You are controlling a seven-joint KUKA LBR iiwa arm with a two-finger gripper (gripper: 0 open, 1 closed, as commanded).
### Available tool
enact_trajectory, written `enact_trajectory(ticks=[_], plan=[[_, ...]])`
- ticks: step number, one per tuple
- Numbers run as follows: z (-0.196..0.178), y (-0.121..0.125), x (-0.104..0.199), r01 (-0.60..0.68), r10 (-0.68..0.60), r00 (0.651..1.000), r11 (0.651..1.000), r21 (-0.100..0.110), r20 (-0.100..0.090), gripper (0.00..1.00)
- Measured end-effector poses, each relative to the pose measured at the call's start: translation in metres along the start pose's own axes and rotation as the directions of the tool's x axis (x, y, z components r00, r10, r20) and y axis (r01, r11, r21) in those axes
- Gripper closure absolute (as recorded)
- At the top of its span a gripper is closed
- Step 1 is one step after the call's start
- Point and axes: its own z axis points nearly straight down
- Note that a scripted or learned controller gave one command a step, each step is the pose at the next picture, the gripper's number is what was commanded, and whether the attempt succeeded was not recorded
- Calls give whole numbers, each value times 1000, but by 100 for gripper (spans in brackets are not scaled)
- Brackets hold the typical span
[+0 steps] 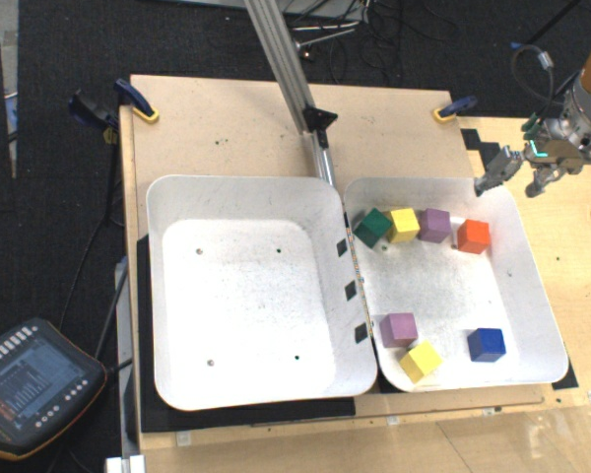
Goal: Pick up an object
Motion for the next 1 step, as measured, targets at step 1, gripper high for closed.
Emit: enact_trajectory(ticks=[1], plan=[[-2, 1, 0, 2, -2, 1000, 1000, -3, 2, 0]])
